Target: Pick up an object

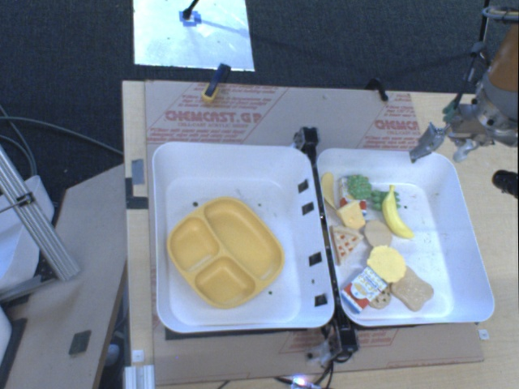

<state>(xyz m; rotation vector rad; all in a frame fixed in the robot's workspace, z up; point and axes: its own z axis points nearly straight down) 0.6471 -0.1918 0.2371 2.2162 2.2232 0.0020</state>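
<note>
**Gripper above right bin's far corner, nothing held**

Dark carpet surrounds the bench, which carries a cardboard sheet (243, 108) under two white bins. Gripper (445, 143) hangs over the far right corner of the right bin (462, 217), fingers spread apart, nothing between them. Arm (496, 96) enters from the right edge.

Nearest toy food: banana (396, 213), well apart from the fingers. Beside it, green broccoli (362, 190), cheese wedge (352, 215), pizza slice (346, 242). Nearer the front: yellow round piece (387, 262), bread slice (412, 291), small packet (366, 288).

Left bin (186, 164) holds a yellow divided tray (225, 251), three compartments.
</note>
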